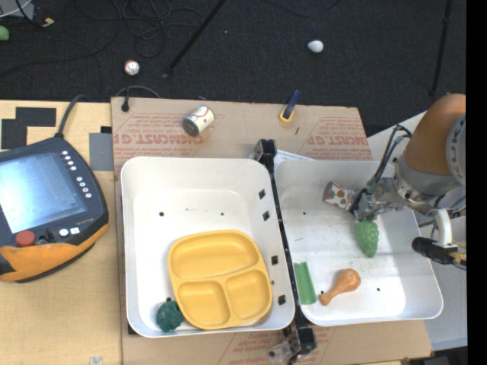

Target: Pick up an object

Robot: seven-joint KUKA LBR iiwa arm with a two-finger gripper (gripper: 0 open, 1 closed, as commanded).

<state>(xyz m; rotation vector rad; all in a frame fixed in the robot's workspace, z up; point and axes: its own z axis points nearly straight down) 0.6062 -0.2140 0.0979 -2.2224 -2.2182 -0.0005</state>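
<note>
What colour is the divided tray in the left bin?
Yellow; the divided tray shows plainly in the camera view, lying in the left bin.

Dark carpeted floor (228, 44) strewn with black cables (129, 6) lies behind the wooden surface (53, 318), where printed cardboard (228, 131) is spread flat.

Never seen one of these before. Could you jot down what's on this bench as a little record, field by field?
Left bin: yellow divided tray; dark green lump at its corner
Right bin: green bumpy fruit, green stick, orange drumstick toy, small patterned can
Gripper: just above the green fruit
Beside the bins: handheld control screen
</note>
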